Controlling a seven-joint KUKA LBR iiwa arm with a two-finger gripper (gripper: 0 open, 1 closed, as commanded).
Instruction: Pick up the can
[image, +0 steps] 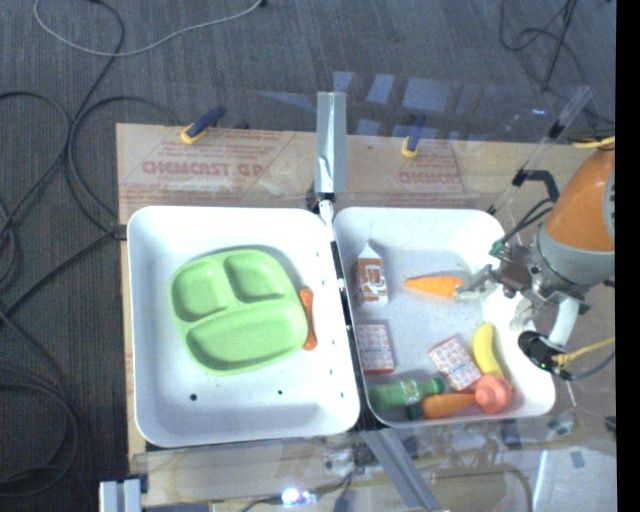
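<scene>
In the right bin (440, 225), near its left wall, lies a small brown and white container (371, 280) that looks like the can. My gripper (487, 277) hangs over the bin's right side, just off the thick end of an orange carrot (434, 286). It is well to the right of the can, with the carrot between them. The grey arm with its orange band (585, 215) comes in from the right edge.
The right bin also holds two small patterned boxes (375, 347) (455, 362), a banana (486, 348), a green bottle (408, 390), another carrot (450, 404) and a pink piece (492, 393). The left bin (150, 400) bears a green divided plate (238, 308) with an orange piece (308, 318) beside it.
</scene>
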